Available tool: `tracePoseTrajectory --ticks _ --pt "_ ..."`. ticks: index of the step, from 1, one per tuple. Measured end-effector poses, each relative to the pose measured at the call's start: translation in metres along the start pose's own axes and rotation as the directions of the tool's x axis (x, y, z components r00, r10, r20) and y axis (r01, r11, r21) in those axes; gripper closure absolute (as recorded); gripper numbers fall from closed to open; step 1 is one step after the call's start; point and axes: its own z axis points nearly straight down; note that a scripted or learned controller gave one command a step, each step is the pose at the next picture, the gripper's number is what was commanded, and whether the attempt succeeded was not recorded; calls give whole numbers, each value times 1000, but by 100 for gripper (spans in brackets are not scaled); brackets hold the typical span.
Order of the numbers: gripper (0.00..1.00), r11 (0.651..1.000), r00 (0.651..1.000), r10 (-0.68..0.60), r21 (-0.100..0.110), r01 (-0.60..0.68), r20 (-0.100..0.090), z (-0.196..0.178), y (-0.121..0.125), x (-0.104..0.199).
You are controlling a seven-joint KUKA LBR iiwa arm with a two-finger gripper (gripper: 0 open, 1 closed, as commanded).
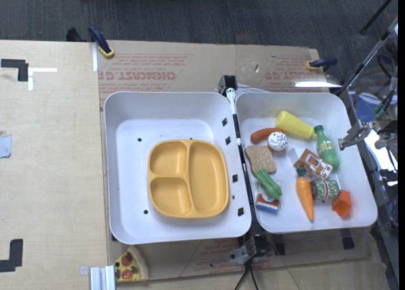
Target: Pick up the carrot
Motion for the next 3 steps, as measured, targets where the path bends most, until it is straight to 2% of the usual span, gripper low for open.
tracePoseTrajectory --ticks 1,2,3 --pt "0 993 993 121 1 -121 -1 106 -20 24" --pt "0 989 989 151 -1 -151 -2 188 -24 67" --pt "100 988 988 154 -3 -154 -2 179 -23 66"
